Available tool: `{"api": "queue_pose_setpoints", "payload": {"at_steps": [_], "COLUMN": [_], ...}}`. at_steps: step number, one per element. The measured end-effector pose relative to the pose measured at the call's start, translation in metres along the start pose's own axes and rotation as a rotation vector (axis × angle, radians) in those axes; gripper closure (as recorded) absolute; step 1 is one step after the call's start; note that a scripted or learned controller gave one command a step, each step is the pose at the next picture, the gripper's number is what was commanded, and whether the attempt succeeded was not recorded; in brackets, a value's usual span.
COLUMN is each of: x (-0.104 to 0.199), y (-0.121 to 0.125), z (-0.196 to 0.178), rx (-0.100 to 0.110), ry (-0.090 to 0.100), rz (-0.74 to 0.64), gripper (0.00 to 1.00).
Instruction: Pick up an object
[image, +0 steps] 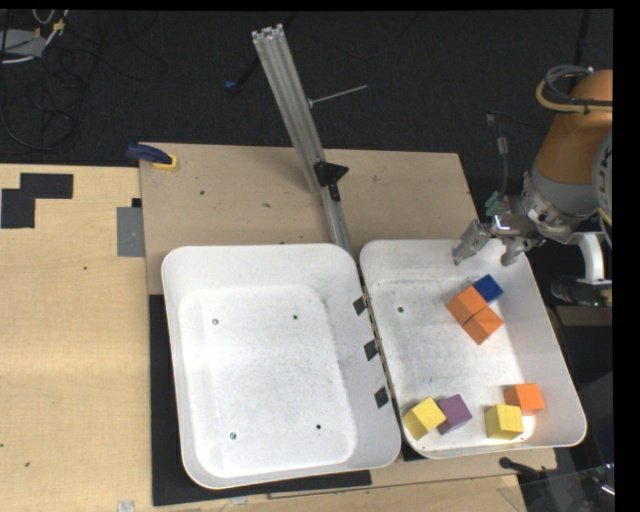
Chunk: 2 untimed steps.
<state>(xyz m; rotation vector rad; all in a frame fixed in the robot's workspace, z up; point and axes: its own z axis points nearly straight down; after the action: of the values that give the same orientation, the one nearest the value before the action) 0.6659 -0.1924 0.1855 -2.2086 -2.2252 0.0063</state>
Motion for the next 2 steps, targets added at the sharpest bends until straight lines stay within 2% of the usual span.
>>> {"api": "queue_pose_setpoints", "payload": {"at_steps": [1,2], "x": [0.001,0.001], "y": [-0.003,-0.002], "z": [0.060,0.046], "rx": [-0.008,-0.011], "ry": [-0.004,-0.004], "rz": [0.003,0.002], "gripper": [0.00,1.00]}}
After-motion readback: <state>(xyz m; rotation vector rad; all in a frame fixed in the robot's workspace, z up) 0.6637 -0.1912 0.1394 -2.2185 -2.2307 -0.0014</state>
